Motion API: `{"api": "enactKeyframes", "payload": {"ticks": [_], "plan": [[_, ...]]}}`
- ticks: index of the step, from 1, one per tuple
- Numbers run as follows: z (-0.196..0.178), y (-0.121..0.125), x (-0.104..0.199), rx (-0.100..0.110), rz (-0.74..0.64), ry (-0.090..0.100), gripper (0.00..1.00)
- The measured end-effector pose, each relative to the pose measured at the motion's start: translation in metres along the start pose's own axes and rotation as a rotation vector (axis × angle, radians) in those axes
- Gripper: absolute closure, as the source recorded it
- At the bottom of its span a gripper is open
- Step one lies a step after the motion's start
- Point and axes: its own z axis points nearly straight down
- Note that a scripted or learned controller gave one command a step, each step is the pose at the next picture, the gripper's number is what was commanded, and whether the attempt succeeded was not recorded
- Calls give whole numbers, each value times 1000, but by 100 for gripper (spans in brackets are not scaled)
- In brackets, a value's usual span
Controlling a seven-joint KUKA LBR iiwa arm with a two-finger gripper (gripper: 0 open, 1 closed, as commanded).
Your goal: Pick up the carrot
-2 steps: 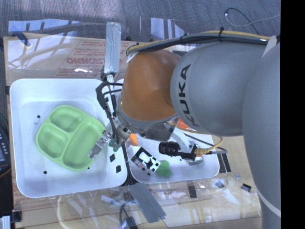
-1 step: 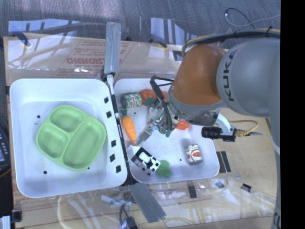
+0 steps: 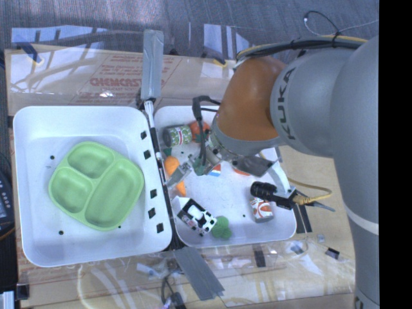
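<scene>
Looming over the right bin [image 3: 283, 227], the arm [image 3: 302, 102] hides much; jaws' state unclear.

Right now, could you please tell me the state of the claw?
Claw: low in the right bin; open or shut cannot be told.

We see the grey arm [image 3: 335, 102] coming in from the right side of the frame, very large in the picture. Its orange band [image 3: 248, 102] sits near the upper centre. Below the band, the wrist points down and to the left, ending at the gripper [image 3: 201, 166].
</scene>
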Motion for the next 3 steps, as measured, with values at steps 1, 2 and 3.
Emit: {"api": "enactKeyframes", "payload": {"ticks": [1,2,3], "plan": [[0,23,-7,1,61,1,0],[1,12,17,5,137,4,0],[1,-21,22,5,196,3,0]]}}
